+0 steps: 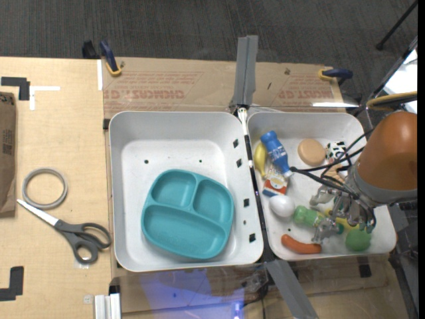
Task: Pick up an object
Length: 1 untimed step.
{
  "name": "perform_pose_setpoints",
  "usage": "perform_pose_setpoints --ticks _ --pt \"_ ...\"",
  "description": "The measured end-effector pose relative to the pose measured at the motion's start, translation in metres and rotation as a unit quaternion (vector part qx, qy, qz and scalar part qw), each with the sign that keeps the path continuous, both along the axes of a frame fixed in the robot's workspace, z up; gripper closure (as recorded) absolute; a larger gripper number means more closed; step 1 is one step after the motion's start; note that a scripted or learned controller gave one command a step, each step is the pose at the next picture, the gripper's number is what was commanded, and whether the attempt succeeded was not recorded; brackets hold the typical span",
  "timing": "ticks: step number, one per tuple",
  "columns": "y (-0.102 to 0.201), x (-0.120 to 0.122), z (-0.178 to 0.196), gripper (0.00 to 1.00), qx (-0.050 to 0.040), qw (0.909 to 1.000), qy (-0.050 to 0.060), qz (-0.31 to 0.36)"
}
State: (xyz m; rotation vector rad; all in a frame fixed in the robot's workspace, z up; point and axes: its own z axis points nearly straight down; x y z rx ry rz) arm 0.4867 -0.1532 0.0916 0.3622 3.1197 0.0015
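Two shallow white bins sit side by side on the bench; the left bin [126, 151] carries a teal divided plate [188, 213], lying flat toward six o'clock of that bin; the right bin [302, 117] is crowded with small toys. At about ten o'clock of the right bin a blue bottle [274, 151] lies on a slant, with a yellow banana [259, 158] just beside it at its nine o'clock, hard by the bin wall; a tan round piece [311, 152] rests at twelve o'clock of the bin, and a small black-and-white item [337, 151] sits just at its three o'clock. Near the bin's centre a white egg [281, 207] lies; at its three o'clock a green object [307, 216] lies touching the metal parts of the gripper; a red sausage [301, 245] lies at six o'clock, by the near wall; a green cup-like toy [358, 239] stands at five o'clock.

The arm enters from three o'clock, its orange band [395, 148] over the bin's right edge; the gripper [330, 222] hangs low among the toys, just at three o'clock of the green object; whether its fingers are apart or together I cannot tell, for cables and metalwork clutter them.

Outside the bins, at nine o'clock of the bench, scissors [70, 231] and a tape roll [44, 187] lie on the wood.
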Motion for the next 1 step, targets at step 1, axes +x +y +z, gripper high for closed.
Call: perform_pose_setpoints --ticks 1 --pt "0.0002 0.0013 0.0091 1.0 -0.0004 1.0 -0.001 0.001"
